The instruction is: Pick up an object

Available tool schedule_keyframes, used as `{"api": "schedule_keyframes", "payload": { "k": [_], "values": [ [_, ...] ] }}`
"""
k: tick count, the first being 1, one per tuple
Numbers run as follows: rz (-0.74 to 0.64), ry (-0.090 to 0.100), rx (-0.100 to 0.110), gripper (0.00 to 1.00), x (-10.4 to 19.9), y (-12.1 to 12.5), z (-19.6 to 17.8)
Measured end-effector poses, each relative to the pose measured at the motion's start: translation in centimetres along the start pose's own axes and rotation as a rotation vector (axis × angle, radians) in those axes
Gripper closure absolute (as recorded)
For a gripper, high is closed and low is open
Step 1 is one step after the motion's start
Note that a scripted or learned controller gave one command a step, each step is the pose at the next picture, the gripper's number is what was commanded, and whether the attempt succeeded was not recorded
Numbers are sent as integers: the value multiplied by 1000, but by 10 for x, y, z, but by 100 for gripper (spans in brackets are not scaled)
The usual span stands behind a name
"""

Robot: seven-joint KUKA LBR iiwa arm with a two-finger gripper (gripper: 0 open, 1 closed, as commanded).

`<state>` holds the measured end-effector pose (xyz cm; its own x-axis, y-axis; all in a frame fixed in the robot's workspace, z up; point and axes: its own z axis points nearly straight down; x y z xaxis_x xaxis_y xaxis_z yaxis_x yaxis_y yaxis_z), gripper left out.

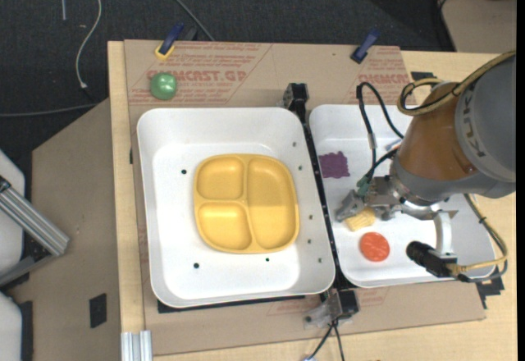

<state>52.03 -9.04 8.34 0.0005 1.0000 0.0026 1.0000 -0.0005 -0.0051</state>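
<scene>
While the arm (459,138) leans in from the right, start at the near edge: an orange disc (376,247) lies on the floor of the right bin (385,276), close to its front wall. Just behind it and a touch left sits a pale yellow piece (359,221), and that's where the gripper (358,205) is, low over the bin with its metal fingers (349,203) right at the piece's upper edge. Touching it or only over it? Hard to call from this slant, and whether the claw is wide or narrow I cannot tell either; the wrist hides most of it. Nothing shows clearly between the fingers.

Across the divider, the left bin (164,187) holds a yellow plate (246,203) with three compartments, lying flat near its middle.

Further back in the right bin, a purple patch (334,163) rests near the left wall, apart from the gripper. Black cables (373,117) loop off the arm above it.

Beyond both bins, on the cardboard (238,72), a green ball (164,86) sits at the far left corner, with a blue-and-yellow clip (170,41) at the back edge behind it and a blue clip (365,46) at the far right.
</scene>
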Motion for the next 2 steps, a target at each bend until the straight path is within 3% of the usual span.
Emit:
{"api": "schedule_keyframes", "payload": {
  "k": [1, 2],
  "values": [
    [0, 0, -4, 100, 0, 1, -12],
    [-1, -3, -9, 100, -3, 1, -55]
  ]
}}
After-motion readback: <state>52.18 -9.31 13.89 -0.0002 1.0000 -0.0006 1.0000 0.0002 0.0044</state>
